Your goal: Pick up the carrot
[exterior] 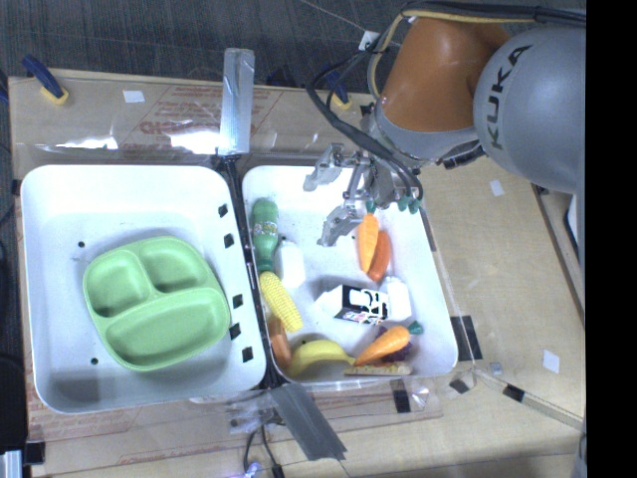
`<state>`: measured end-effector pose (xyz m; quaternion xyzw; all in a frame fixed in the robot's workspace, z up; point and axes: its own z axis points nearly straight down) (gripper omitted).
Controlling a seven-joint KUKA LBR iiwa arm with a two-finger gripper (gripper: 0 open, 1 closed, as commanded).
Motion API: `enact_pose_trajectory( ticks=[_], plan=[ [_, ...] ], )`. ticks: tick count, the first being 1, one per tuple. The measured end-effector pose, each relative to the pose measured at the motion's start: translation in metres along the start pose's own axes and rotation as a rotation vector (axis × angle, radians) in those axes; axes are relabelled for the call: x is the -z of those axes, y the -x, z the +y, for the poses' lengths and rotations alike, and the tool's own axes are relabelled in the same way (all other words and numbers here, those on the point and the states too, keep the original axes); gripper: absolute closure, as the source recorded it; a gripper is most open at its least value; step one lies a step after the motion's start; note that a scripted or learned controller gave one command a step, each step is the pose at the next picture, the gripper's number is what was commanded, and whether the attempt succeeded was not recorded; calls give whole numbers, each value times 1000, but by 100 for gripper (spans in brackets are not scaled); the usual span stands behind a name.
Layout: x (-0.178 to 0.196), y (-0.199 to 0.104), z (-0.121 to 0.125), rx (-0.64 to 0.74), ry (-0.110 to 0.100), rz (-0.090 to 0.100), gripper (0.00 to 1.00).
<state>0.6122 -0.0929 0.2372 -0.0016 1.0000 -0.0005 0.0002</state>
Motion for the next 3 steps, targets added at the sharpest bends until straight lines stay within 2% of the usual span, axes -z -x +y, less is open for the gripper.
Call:
enact_pose_trajectory(
  ticks=[1, 2, 3],
  plan=[
    [-11, 41, -118, -79, -2, 0, 0],
    [-147, 34, -114, -22, 1, 2, 0],
    [-133, 37, -113, -15, -1, -6, 100]
  ],
)
